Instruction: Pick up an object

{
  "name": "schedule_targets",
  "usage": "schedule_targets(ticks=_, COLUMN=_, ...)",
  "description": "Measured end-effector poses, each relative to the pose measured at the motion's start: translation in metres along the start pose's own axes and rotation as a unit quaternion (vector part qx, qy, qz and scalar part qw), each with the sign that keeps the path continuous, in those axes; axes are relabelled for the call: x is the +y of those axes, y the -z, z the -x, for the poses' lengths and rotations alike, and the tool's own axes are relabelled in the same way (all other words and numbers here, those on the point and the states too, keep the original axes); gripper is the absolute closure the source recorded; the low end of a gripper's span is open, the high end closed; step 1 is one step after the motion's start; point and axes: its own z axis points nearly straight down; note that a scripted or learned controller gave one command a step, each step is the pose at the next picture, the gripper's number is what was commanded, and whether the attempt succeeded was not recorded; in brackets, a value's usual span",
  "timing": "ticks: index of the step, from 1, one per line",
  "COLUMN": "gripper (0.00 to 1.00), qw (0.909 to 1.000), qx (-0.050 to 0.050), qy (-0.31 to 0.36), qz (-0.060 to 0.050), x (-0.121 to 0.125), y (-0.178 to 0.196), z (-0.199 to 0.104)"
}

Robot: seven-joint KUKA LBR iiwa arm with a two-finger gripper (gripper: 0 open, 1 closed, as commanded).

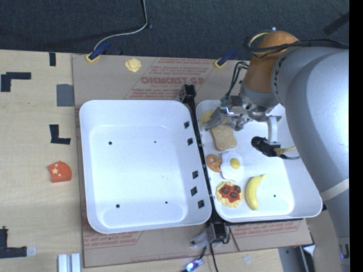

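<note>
The end effector (229, 116) is low in the right bin (300, 205), just above the bread (224, 137); I cannot tell its opening. A banana (253, 191) and pizza (228, 193) lie nearer.

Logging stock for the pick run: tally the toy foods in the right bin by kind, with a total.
Banana: 1
Pizza: 1
Fried egg: 1
Pretzel: 1
Bread slice: 1
Yellow piece by the gripper, kind unclear: 1
Total: 6
</note>
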Motion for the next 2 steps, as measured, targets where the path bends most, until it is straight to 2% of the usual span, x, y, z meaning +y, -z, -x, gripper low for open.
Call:
schedule_targets(ticks=1, gripper=0.0, qw=1.0, qx=0.0, qy=-0.002, qz=-0.003, x=-0.054, y=0.001, z=0.007)
schedule_targets(ticks=2, gripper=0.0, qw=1.0, qx=0.0, qy=0.0, qz=-0.001, x=-0.008, y=0.0, z=-0.003)
